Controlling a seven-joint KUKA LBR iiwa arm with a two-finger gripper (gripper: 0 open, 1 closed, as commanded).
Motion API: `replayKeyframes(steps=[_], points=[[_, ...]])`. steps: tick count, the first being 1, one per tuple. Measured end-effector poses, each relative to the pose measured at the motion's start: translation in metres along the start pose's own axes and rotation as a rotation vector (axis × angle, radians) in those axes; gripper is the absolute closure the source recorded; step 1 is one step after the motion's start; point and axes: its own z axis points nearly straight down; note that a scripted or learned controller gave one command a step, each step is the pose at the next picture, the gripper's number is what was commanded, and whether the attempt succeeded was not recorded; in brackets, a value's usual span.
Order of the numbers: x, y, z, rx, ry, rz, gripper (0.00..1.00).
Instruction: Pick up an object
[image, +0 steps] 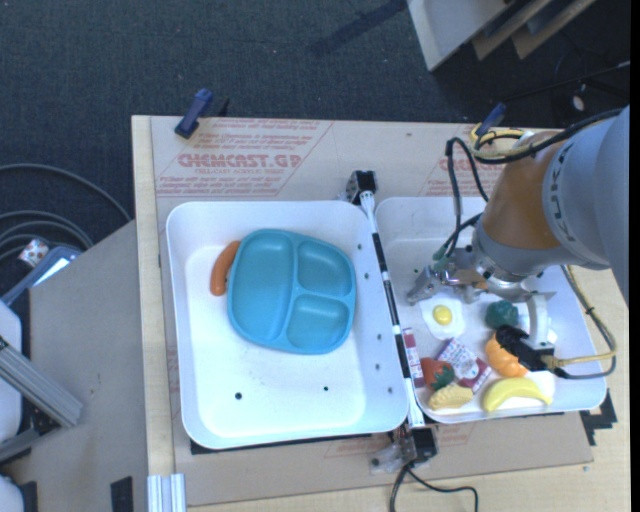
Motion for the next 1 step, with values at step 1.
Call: replayKeyframes(steps=[1], points=[[-0.0045,-0.0677,0.0002,0.002,0.001,0.0,0.0]])
